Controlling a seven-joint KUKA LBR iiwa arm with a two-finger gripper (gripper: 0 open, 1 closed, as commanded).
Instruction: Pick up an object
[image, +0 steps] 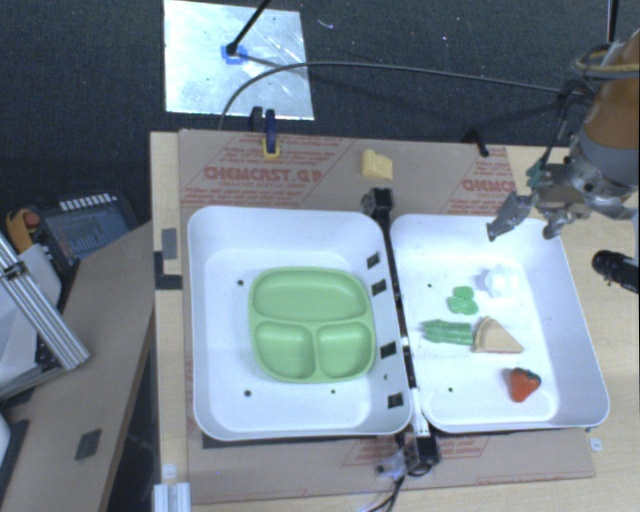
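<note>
Strawberry toy (523, 384) sits closest to the cam, in the near corner of the right bin (578, 330), w/ a tan wedge-shaped piece (496, 338) just behind it and a green stick-like veg (447, 332) touching that wedge's left side. Further back from the wedge there's a small green blob (461, 298) and a whitish thing (499, 282) that's hard to make out against the bin floor, tbh. Left bin (215, 330) has only a green divided plate (309, 324) in it. Gripper (527, 222) is above the far edge of the right bin, well apart from the wedge, fingers spread wide w/ nothing between them, so no pick yet imo. For doing this step well: I'd go for the strawberry, since it stands free of the other stuff and contrasts nicely w/ the white. Come straight down over it, keep the fingers wide till they straddle it, then close. Avoid the wedge + green stick combo bc they touch and one finger prob lands on the neighbour. The whitish piece looks risky too, can't tell its shape. A yellow block (377, 164) lies on the counter (300, 170) behind the bins, not worth chasing.
</note>
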